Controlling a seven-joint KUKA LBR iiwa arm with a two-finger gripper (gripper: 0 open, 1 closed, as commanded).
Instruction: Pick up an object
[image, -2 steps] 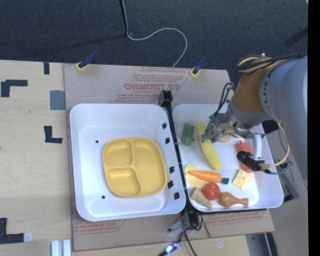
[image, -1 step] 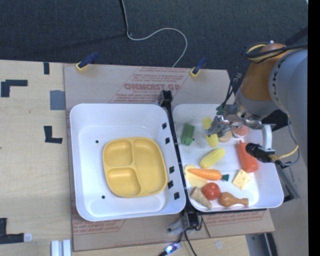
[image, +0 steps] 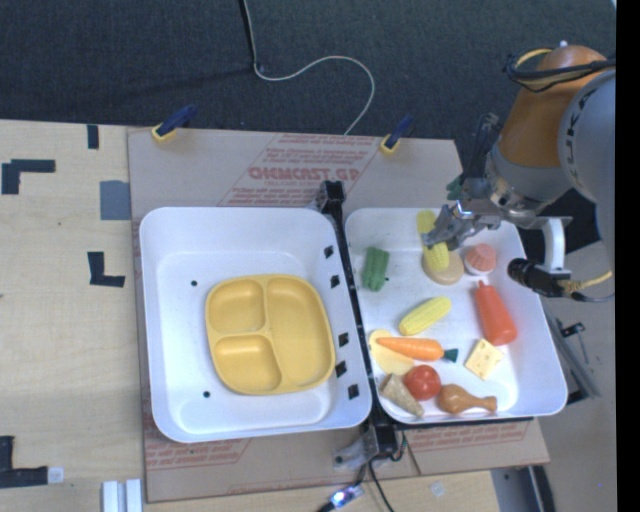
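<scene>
Right bin, gripper partly masking yellow food

The gripper hangs over the far part of the right bin, just above a corn piece. Beside that, to its right, lies a round slice. To the gripper's left sits a pepper. Nearer the camera lie a second corn cob, a bottle, a carrot, a cheese wedge, a tomato and a drumstick. Well left, the other bin holds a divided plate.
</scene>
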